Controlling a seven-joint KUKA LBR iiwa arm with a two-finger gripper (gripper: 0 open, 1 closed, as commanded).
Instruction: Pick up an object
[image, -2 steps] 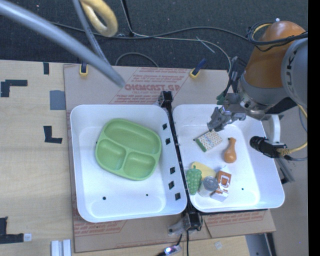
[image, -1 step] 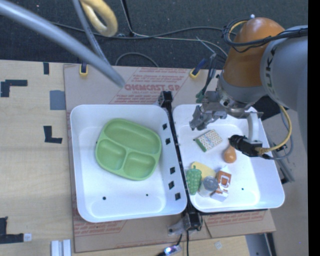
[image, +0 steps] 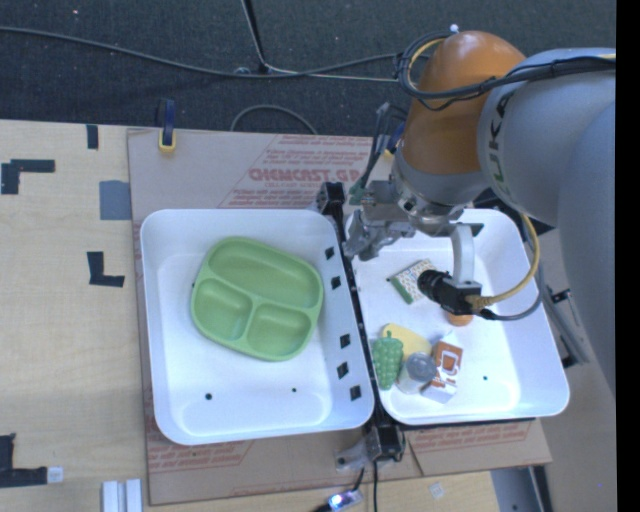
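Note:
My gripper (image: 368, 244) hangs over the upper left corner of the right bin (image: 520, 390), close to the divider between the bins. Below and right of it lies a green-and-white packet (image: 407, 281). Further down sit a yellow piece (image: 404, 337), a green bumpy toy (image: 387, 358), a grey round item (image: 419, 368) and a small red-and-white box (image: 446, 362). A small orange item (image: 460, 318) peeks out beneath the black fitting on the cable. None of these touches the gripper. A green sectioned plate (image: 258, 298) lies in the left bin (image: 170, 400).
The arm's orange band (image: 452, 100) and grey body cover the upper right of the right bin. A black cable with a black fitting (image: 442, 288) loops over that bin. The black divider strip (image: 345, 320) runs between the bins. Both bins rest on a cardboard sheet (image: 260, 170).

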